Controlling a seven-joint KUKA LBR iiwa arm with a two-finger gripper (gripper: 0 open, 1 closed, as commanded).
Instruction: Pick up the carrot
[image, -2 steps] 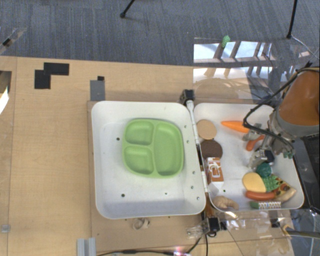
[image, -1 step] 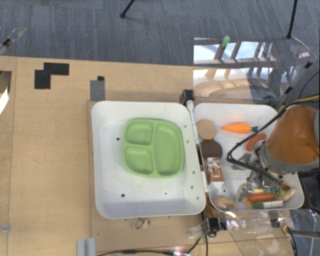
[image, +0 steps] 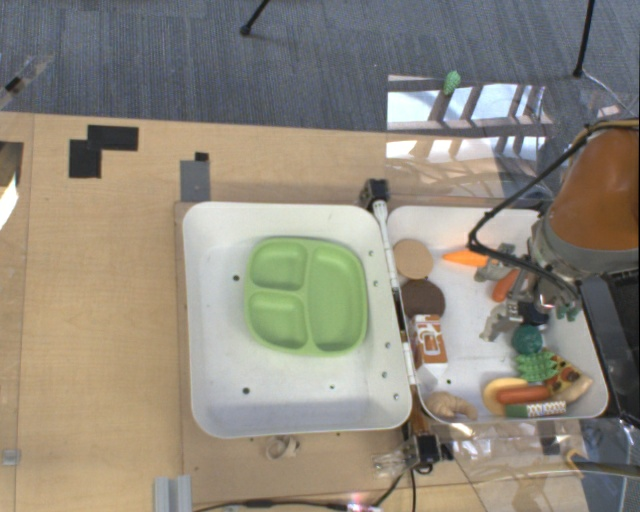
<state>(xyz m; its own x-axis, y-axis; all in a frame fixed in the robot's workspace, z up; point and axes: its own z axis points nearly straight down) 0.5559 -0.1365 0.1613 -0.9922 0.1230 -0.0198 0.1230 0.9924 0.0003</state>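
Bins side by side on the worktop: left bin (image: 215, 300) has just a green divided plate (image: 305, 295), right bin (image: 600, 405) is packed with toy food, hot dog (image: 525, 393) and broccoli (image: 528, 339) included. Carrot (image: 465, 258) lies near its far edge, long axis left-right, tip pointing left. Gripper (image: 515, 315) hangs nearby; can't tell its spread.

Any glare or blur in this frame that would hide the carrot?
Camera view: strong glare on the clear panel behind the right bin, none on the carrot, which reads sharp and evenly lit; the tool looks slightly soft; the green plate shows only mild shading.
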